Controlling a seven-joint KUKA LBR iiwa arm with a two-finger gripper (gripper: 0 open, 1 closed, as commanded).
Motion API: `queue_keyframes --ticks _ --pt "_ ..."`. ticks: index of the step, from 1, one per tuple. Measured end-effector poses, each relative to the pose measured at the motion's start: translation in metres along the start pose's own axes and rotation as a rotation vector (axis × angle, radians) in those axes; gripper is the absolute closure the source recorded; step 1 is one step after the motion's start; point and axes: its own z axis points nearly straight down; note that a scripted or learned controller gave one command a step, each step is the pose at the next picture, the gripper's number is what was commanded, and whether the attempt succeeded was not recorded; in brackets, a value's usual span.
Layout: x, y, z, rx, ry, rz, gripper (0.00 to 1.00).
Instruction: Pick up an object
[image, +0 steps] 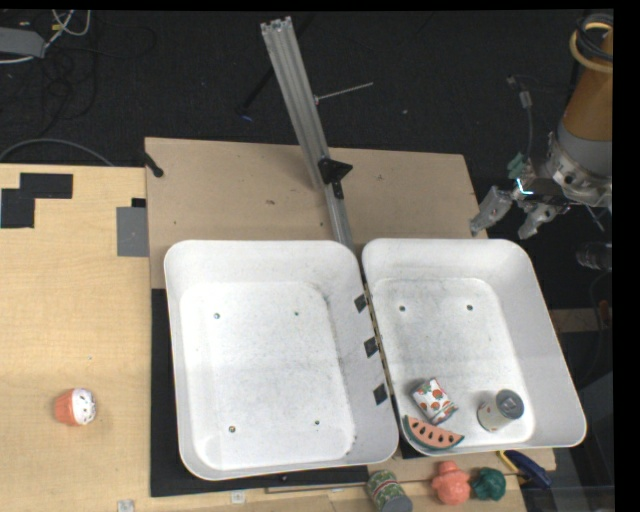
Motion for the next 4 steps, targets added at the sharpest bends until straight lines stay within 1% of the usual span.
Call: queue_keyframes --ticks 1,2,4 --pt "0.0 0.001 -0.003 -0.004 -0.002 -0.002 0.0" --pt "0.002 -0.001 0.04 -0.001 -0.001 -0.001 0.0" --pt "0.013 -0.004 0.167 0.001 0.0 -0.004 0.0"
